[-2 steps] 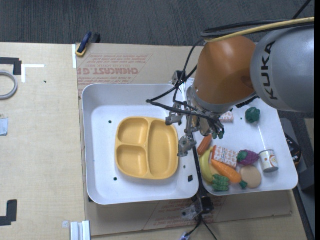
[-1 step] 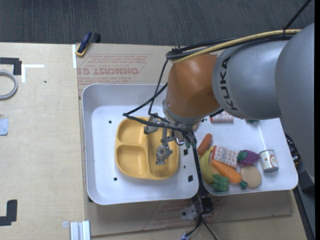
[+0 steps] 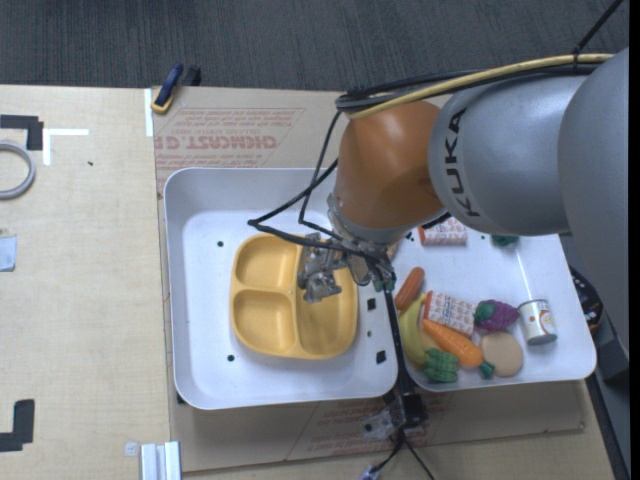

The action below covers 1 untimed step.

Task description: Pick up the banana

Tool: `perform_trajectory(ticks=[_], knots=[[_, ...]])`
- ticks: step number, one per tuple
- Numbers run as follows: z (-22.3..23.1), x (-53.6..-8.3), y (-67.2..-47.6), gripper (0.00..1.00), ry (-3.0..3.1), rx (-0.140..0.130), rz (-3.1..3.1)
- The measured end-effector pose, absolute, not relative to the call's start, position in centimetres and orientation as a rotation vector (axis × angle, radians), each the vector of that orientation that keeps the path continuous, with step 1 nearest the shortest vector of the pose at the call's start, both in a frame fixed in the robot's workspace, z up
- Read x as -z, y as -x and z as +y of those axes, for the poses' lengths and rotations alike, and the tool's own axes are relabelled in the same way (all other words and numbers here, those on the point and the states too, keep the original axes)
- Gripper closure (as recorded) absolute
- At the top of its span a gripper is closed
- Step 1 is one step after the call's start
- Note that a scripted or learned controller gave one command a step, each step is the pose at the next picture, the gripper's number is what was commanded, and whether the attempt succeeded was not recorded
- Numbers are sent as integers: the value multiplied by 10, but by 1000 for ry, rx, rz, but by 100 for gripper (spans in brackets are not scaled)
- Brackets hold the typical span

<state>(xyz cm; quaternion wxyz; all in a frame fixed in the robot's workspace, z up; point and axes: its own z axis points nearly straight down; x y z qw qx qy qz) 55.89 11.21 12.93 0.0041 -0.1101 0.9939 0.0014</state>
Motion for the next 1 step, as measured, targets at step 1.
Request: perform_trajectory(ticks=[1], knots=[[87,-193,-530,100,583,-1,3083]])
